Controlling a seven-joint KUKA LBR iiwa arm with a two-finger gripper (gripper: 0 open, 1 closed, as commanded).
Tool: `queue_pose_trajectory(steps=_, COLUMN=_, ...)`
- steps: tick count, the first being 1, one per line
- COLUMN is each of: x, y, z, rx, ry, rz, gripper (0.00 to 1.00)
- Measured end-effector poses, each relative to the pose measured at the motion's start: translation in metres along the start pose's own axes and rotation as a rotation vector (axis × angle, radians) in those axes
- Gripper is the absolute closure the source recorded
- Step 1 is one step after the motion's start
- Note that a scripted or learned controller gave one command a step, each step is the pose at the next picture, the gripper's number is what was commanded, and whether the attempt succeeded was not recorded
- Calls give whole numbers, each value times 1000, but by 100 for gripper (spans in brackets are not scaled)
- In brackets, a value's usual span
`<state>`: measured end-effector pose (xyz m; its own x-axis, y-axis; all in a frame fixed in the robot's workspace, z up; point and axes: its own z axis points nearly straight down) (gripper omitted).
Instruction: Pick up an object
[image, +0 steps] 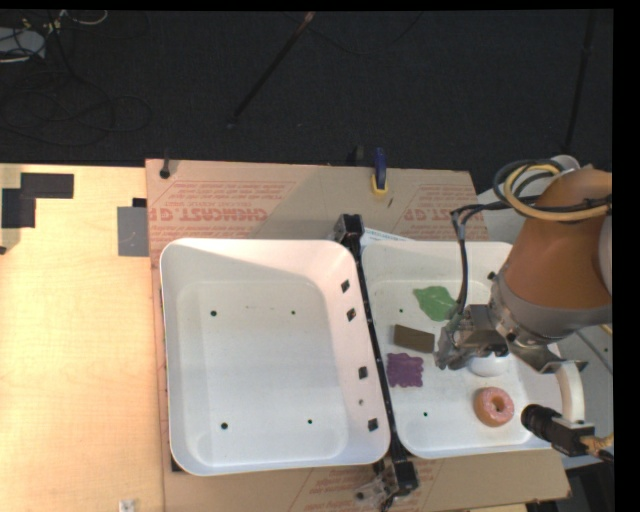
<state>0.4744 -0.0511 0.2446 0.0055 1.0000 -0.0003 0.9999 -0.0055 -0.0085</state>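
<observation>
My gripper (452, 357) hangs low in the right bin (440, 440), just right of a brown block (413, 338) and above-right of a purple piece (404, 369). A green piece (435, 301) lies behind it toward the bin's back. A pink ring (493, 407) sits near the front right, and a white round object (489, 366) peeks out under the wrist. Nothing is visibly between the fingers; the dark finger shapes blur together.
The left bin (190, 300) sits beside the right one, with a black clamped divider (362, 330) between them. The orange-banded arm (555, 250) covers the right bin's far right side. Cardboard (250, 200) lies under both bins.
</observation>
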Motion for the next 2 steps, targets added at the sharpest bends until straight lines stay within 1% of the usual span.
queue_pose_trajectory(steps=1, x=59, y=1, z=-111, rx=-16, ry=2, rz=-13, gripper=100)
queue_pose_trajectory(steps=2, x=-5, y=0, z=-12, rx=2, ry=0, rz=1, gripper=100)
